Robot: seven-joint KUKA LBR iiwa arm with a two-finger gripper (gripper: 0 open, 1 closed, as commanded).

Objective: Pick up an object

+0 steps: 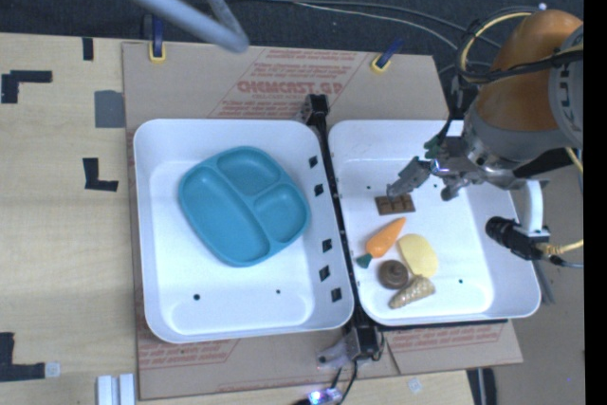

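Over the right bin [493, 204] your jaws [429, 177] hang from the grey wrist, with one dark finger [410, 177] slanting down and left toward the chocolate-brown waffle piece [395, 203]. You cannot tell from this slant whether the jaws are parted or closed, nor whether that finger's tip touches the brown piece or only hovers just above it; nothing is visibly held between them. Just below the brown piece lies an orange carrot [384, 238] with a small green tip, pointing down and left. Right of the carrot sits a pale yellow rounded piece [417, 254], and under it a round brown item [394, 274] beside a tan, bumpy wedge [412, 293] near the bin's front wall. These five toys cluster in the left half of the right bin, near one another; several look as if they touch. A black cylinder with a cable [517, 238] juts out at the bin's right side, under the arm's orange band [531, 43]. Across the dark divider, the left bin [161, 299] holds a blue sectioned plate [245, 205], tilted a little, well apart from the toys. Both bins rest on a cardboard sheet [285, 81] on the wooden counter [57, 242].
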